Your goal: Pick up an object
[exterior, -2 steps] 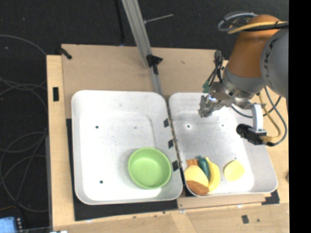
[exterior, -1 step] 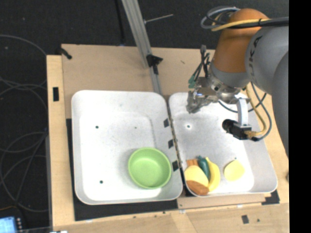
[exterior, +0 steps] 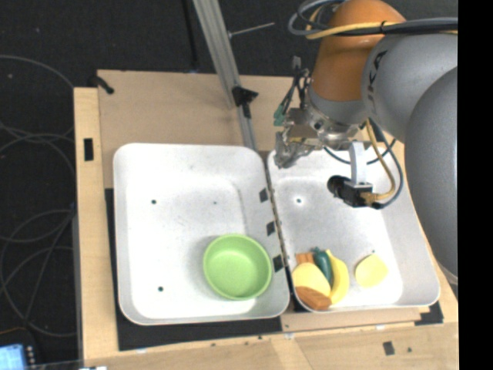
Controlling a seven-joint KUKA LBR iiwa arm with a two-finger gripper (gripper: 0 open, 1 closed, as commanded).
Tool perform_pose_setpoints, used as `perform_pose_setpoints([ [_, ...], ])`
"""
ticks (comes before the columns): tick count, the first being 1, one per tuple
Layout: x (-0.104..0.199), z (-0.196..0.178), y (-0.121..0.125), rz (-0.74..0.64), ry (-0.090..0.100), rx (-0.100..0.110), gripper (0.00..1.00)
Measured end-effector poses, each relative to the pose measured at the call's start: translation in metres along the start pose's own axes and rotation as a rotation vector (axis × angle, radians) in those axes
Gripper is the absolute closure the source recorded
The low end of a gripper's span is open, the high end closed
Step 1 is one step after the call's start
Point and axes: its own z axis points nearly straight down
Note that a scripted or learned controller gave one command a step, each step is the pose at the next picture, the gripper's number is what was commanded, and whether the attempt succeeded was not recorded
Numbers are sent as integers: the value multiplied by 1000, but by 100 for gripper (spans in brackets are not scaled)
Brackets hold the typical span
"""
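Observation:
My gripper (exterior: pixel 286 154) hangs over the far left corner of the right bin (exterior: pixel 400 237), close to the divider between the bins. Nothing shows between its fingers. At the near left corner of the right bin lies a cluster of toy food: an orange-brown piece (exterior: pixel 311 293), a yellow banana (exterior: pixel 338 279) and a dark green piece (exterior: pixel 323 266). A yellow lemon-like piece (exterior: pixel 370 270) sits just right of that cluster. A green bowl (exterior: pixel 236 265) stands in the near right part of the left bin (exterior: pixel 154 206).
A slanted metal pole (exterior: pixel 219 48) rises behind the bins. A black fitting (exterior: pixel 348 189) with cables hangs from the wrist over the right bin. The wooden bench (exterior: pixel 154 106) surrounds both bins.

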Motion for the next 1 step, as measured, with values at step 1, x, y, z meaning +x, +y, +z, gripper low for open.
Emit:
perform_pose_setpoints([
  [1, 54, 12, 15, -3, -1, -1, 100],
])
